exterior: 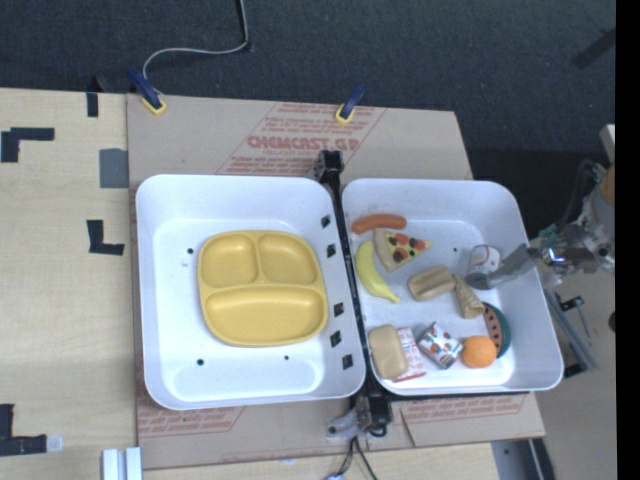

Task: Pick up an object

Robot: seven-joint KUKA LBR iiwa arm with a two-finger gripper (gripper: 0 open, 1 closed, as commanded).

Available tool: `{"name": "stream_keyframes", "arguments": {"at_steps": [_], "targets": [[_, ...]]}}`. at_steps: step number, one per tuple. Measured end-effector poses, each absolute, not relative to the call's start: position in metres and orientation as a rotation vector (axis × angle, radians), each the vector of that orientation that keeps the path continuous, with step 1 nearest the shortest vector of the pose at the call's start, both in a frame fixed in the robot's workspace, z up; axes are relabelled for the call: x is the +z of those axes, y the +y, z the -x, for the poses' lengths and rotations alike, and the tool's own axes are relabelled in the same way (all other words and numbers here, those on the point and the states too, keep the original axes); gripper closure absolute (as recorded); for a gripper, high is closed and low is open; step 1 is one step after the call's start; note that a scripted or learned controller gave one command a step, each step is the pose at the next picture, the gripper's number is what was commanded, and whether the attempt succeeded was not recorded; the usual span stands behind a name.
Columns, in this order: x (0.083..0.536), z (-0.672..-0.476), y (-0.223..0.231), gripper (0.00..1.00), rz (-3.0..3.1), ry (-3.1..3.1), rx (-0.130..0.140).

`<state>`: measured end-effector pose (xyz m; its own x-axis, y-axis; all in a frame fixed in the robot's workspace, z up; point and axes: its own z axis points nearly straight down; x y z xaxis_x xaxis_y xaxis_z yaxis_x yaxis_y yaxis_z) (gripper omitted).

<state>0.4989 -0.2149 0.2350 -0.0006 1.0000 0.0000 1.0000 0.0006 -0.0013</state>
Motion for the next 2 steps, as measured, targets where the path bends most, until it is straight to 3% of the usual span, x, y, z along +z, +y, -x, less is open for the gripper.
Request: {"name": "stream_keyframes", "arguments": {"at_steps": [1, 2], "targets": [[0.123, -0.521, -0.223, 0.00, 2.218, -2.220, 0.003], [0.087, -0.590, -0.201, 0.00, 2.222, -2.227, -0.003]]}}
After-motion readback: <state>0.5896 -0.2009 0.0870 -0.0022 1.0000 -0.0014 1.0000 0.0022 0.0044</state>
